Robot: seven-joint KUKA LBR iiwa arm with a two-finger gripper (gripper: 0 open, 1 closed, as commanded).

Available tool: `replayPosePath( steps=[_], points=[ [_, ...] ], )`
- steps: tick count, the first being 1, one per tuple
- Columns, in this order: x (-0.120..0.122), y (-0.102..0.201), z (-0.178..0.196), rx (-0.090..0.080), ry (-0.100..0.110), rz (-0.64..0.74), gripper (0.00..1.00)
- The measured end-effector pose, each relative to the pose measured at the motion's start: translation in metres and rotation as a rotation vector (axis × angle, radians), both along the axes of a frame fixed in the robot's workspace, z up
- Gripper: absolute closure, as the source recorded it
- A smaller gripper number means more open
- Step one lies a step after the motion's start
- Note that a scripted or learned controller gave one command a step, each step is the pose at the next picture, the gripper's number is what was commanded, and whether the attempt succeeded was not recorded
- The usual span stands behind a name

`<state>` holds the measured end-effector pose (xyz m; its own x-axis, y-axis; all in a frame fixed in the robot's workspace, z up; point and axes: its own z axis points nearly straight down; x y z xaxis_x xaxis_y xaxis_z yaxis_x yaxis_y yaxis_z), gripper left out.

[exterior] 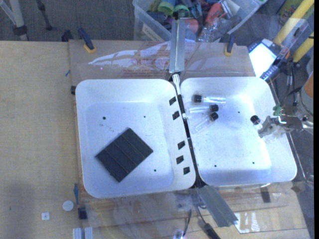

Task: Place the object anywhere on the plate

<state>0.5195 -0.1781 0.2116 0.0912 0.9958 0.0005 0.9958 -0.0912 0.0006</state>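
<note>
- White, shallow bins are sitting side by side on the bench: the left bin [84,133] is filling the centre left of the frame and the right bin [279,168] the centre right.
- I am seeing the dark square plate [124,154] lying flat in the lower half of the left bin, turned so that its corners are pointing up, down, left and right.
- Three clear vials with black caps are lying in the upper left part of the right bin, close together: the top vial [212,100], the middle vial [199,110] and the lower vial [201,125]. All of them are resting well apart from the plate, across the rims between the bins.
- A small black piece [254,119] is lying alone further right in the same bin, near its right wall.
- The gripper [268,126] is hanging over the right edge of the right bin, just beside that black piece. It is looking pale and blurred there, and I cannot tell whether the jaws are apart or together, or whether anything is sitting between them.
- A row of black tabs [180,145] is running down the right rim of the left bin.
- A clear tub of coloured toys [199,6] is standing at the top centre of the frame, behind the bins.
</note>
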Motion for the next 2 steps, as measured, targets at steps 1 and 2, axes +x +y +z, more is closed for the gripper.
replayPosePath(
  steps=[1, 2],
  points=[
    [0.045, 0.071, 0.035, -0.001, 0.0, 0.07, 1.0],
    [0.072, 0.155, 0.037, -0.002, -0.003, 0.441, 1.0]
  ],
)
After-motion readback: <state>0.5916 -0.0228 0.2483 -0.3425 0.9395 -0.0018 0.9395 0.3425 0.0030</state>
